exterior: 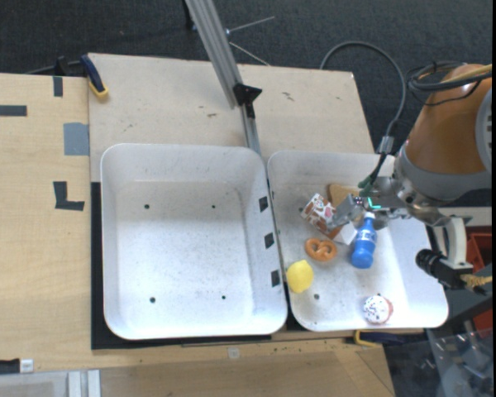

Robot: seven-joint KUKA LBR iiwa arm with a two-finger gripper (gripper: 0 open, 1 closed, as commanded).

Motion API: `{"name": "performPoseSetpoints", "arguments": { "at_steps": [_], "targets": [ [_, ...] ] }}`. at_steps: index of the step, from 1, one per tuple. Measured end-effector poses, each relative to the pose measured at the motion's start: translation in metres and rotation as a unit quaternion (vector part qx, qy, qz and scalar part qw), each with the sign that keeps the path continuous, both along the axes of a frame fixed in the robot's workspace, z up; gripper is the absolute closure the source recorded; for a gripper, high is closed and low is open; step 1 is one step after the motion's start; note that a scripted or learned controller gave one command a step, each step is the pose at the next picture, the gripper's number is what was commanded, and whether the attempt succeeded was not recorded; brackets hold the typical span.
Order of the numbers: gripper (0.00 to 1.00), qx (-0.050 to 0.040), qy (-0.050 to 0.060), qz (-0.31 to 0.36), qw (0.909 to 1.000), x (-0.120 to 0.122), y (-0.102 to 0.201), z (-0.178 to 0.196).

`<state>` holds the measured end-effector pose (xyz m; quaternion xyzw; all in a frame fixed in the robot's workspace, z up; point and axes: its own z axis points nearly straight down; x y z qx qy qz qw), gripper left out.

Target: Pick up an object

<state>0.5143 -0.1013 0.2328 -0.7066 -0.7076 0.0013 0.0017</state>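
Note:
In the right bin (413,246) my gripper (350,214) hangs low over a cluster of objects. A red-and-white checkered box (317,210) lies just to its left. A blue bottle with a white cap (363,246) lies right below the gripper, partly under it. A brown pretzel (321,249) sits left of the bottle. A tan piece (340,192) peeks out behind the gripper. A yellow lemon-like object (300,275) rests by the bin's left wall, and a white ball with red speckles (378,308) lies near the front edge.
The left bin (182,238) stands beside the right one, sharing a wall. A slanted metal rail (219,44) runs from the top down to the bins' back edge. The orange-banded arm (446,139) covers the right bin's far right side.

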Motion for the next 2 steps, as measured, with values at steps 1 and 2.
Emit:
{"name": "performPoseSetpoints", "arguments": {
  "at_steps": [1,2],
  "targets": [
    [0.0,-0.0001,-0.001,0.0,1.0,0.0,0.0,0.002],
    [0.0,0.0002,0.002,0.0,1.0,-0.007,0.002,-0.062]
  ]
}}
